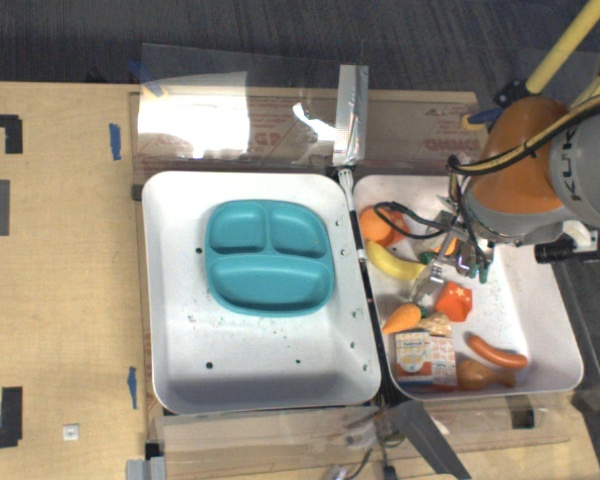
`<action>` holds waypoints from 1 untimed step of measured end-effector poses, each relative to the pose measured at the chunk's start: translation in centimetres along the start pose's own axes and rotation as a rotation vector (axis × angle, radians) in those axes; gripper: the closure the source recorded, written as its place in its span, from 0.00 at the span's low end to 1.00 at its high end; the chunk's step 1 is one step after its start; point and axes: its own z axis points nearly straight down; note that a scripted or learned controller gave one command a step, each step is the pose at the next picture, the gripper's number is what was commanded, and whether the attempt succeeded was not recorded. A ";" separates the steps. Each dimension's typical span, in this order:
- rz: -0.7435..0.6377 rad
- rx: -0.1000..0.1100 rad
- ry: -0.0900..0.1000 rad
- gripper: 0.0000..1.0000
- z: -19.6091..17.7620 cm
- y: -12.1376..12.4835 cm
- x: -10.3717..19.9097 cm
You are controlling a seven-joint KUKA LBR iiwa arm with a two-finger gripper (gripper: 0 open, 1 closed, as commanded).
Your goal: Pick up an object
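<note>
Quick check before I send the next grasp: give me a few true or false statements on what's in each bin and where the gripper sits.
1. The teal divided plate lies in the left bin. True.
2. The banana is in the left bin. False: it lies in the right bin.
3. The gripper is over the right bin. True.
4. The sausage lies on the plate. False: it lies near the right bin's front corner.
5. The carrot rests beside the small carton. True.

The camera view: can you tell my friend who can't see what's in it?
A grey and orange robot arm's gripper hangs over the right bin, above toy food: a banana, orange, carrot, red pepper, sausage and small carton. The left bin holds a teal divided plate.
</note>
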 end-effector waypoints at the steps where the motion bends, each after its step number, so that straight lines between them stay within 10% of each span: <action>1: 0.075 0.001 -0.002 0.00 0.0 0.6 0.4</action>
